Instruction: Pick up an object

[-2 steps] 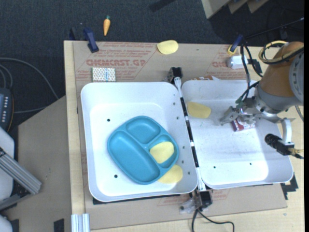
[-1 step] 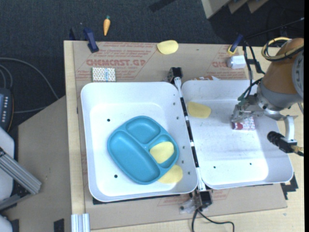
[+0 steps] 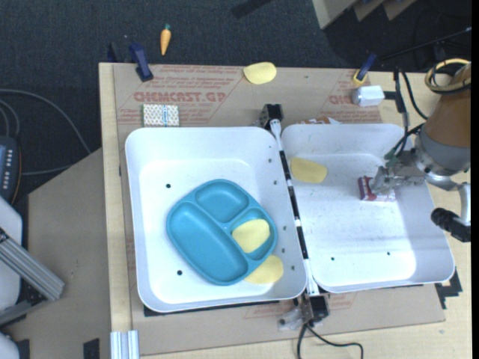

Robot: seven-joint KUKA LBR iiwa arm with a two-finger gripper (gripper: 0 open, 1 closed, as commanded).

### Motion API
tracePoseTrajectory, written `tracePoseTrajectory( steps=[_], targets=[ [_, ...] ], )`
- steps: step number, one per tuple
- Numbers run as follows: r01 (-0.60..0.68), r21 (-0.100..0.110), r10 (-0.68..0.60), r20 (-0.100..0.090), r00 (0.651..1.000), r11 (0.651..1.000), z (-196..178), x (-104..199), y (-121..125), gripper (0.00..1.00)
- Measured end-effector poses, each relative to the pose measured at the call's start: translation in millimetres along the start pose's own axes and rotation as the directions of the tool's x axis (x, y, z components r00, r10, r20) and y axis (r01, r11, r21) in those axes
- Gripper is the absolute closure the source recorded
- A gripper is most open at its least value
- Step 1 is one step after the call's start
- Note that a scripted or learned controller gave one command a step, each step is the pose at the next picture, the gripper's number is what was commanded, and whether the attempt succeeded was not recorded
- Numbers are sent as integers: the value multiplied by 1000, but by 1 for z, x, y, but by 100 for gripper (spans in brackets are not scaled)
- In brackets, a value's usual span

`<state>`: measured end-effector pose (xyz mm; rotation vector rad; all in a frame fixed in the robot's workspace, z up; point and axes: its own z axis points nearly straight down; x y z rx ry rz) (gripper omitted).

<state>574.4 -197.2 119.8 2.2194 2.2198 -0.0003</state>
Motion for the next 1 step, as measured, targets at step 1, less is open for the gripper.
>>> tracePoseTrajectory(
  steps=[1],
  targets=[
    [0,-1,0,0,1000,1000,-26,-27,27,100]
  ],
)
